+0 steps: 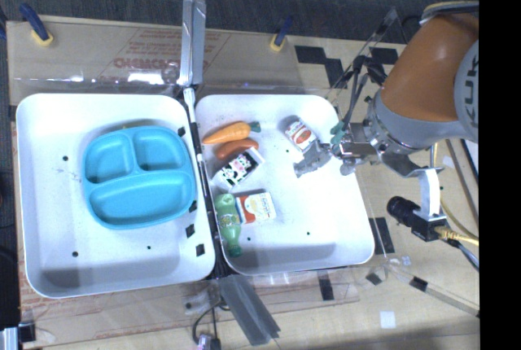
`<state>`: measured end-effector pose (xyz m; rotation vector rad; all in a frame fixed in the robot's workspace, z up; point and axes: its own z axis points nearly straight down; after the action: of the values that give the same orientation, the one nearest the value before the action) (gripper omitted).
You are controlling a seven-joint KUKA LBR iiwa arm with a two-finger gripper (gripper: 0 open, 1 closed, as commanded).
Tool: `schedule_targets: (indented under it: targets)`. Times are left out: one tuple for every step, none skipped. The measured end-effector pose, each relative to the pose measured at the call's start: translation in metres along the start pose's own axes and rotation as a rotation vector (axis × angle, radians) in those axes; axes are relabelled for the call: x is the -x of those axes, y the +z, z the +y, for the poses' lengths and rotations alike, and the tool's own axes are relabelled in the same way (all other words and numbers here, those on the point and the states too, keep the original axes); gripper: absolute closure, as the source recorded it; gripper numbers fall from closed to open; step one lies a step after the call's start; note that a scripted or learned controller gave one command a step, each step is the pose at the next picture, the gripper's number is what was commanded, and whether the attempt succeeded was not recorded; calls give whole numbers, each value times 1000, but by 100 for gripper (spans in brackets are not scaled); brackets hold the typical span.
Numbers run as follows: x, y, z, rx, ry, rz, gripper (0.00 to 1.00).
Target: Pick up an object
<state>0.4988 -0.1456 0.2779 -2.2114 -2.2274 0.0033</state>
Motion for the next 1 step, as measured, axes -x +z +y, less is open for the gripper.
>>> schedule_targets:
  targets:
    - [-56,4,49,3,-157,-2,0]
